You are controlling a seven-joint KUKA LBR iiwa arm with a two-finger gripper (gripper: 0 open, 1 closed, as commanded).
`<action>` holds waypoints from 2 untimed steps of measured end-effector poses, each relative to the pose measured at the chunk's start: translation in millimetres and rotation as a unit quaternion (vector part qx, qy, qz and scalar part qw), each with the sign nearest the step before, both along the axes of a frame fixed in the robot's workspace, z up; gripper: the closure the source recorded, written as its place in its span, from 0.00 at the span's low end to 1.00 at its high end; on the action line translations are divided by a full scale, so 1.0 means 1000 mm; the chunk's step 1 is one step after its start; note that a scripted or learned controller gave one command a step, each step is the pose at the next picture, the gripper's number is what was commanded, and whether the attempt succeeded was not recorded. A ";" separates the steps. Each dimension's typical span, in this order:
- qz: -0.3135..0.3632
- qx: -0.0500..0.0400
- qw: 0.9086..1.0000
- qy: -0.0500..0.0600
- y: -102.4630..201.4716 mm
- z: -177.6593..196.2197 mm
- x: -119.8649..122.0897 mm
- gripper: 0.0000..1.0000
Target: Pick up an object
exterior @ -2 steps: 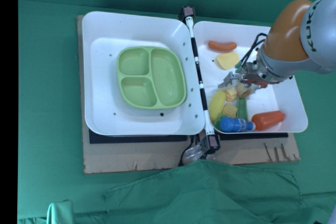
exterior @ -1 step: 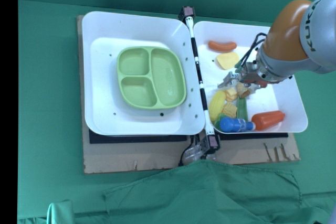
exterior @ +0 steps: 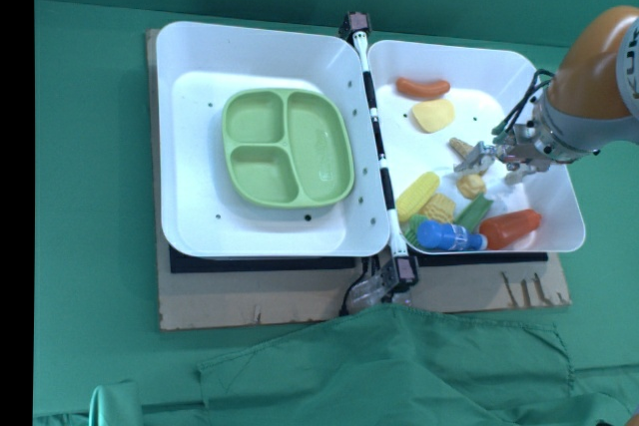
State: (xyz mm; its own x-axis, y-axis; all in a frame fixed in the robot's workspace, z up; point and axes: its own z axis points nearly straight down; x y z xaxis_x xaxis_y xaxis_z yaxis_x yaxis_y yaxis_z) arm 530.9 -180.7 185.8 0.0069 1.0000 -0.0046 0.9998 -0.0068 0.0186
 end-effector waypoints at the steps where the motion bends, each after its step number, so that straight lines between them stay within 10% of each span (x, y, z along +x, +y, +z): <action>1: 0.000 -0.003 1.000 -0.005 -0.001 0.014 0.002 1.00; 2: 0.000 0.000 1.000 0.003 -0.008 0.003 -0.063 1.00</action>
